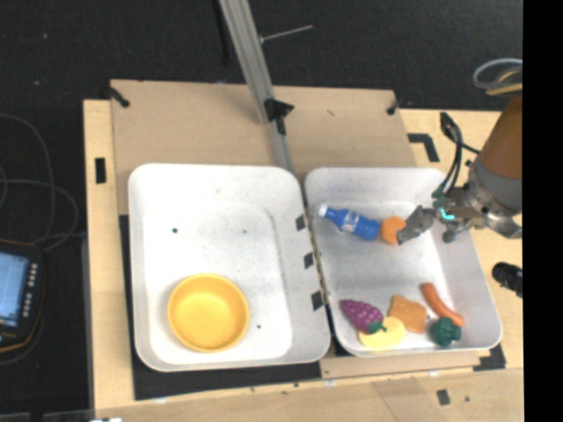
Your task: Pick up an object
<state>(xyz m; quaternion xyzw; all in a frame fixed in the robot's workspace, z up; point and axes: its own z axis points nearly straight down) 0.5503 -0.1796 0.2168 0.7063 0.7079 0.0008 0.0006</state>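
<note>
The right bin (369, 183) holds a blue bottle (349, 222) lying near its far left, with a small orange piece (391, 229) at the bottle's right end. My gripper (430, 229) hangs over the bin's right middle, open, with nothing between its fingers. Its left finger (415, 224) reaches close to the orange piece; whether they touch I cannot tell. Along the near wall lie purple grapes (361, 312), a yellow fruit (385, 335), an orange chunk (407, 310), a carrot (439, 301) and a green piece (445, 331).
A yellow bowl (208, 311) sits at the near left of the left bin (145, 187). A grey metal pole (251, 55) slants up from between the bins at the back. A screen device (13, 293) lies off the bench at the far left.
</note>
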